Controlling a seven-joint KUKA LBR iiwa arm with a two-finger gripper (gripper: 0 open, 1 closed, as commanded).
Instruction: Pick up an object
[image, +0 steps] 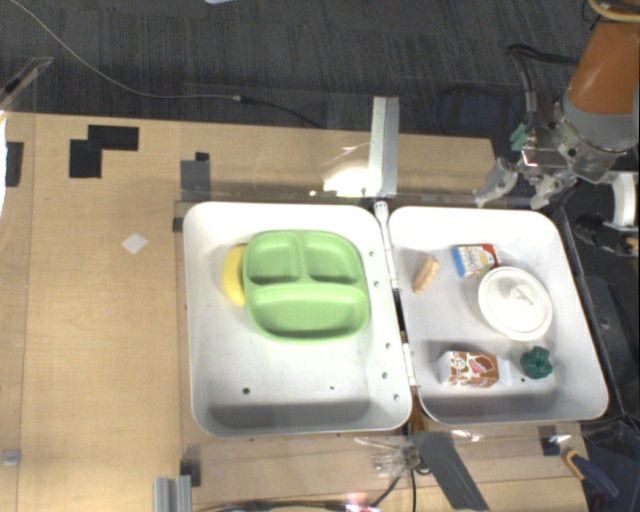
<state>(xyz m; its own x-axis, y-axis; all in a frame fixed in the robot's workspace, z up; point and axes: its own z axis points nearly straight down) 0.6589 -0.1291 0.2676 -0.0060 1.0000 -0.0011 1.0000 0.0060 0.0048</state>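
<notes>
Nearest the lens, a small carton (470, 369) and green toy (538, 363) lie apart in the right bin (575, 400); the gripper (522, 186), jaws apparently spread and empty, should descend centred on one.

You'll find the right white bin (572, 262) just below the hand (522, 190) in the picture, its far rim nearest it. The left white bin (290, 385) meets it along the middle seam, farther from the hand. A metal upright (385, 150) stands left of the hand. Well off to its left, black patches (100, 148) mark the wooden counter (90, 330), and a thin cable (150, 93) crosses the dark floor (300, 45).
</notes>
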